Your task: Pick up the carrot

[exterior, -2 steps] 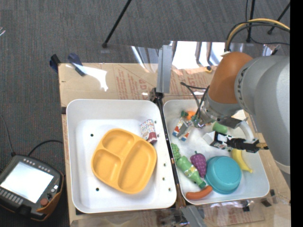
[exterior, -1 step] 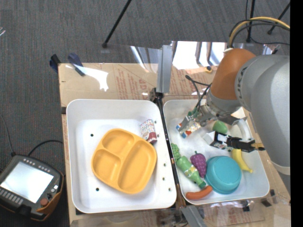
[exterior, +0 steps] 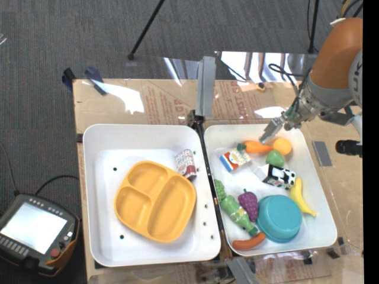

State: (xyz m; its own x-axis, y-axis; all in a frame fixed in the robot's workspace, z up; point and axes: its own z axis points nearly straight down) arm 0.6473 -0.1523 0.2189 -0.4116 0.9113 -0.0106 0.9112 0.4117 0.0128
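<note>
Camera view: I see the gripper (exterior: 267, 135) reaching in from the right, tip low over the far part of the right bin (exterior: 320, 182), just beside the carrot (exterior: 256, 147). Can't tell how the jaws stand — they blur into one grey wedge. The carrot lies in that bin's far half, green top toward the centre divider, with an orange fruit (exterior: 282, 146) next to it and a small milk carton (exterior: 235, 160) just in front. Nothing sits between the fingers that I can make out.

Rest of the right bin: cow-print box (exterior: 280, 176), banana (exterior: 301, 196), teal bowl (exterior: 279, 218), grapes (exterior: 249, 203), sausage (exterior: 249, 241).

Left bin (exterior: 100, 158) holds a yellow divided plate (exterior: 155, 201) and a small can (exterior: 186, 163).

Bench top is cardboard w/ glare on a clear sheet at the back — floor is dark grey carpet, a teach pendant (exterior: 37, 232) lies at bottom left.
</note>
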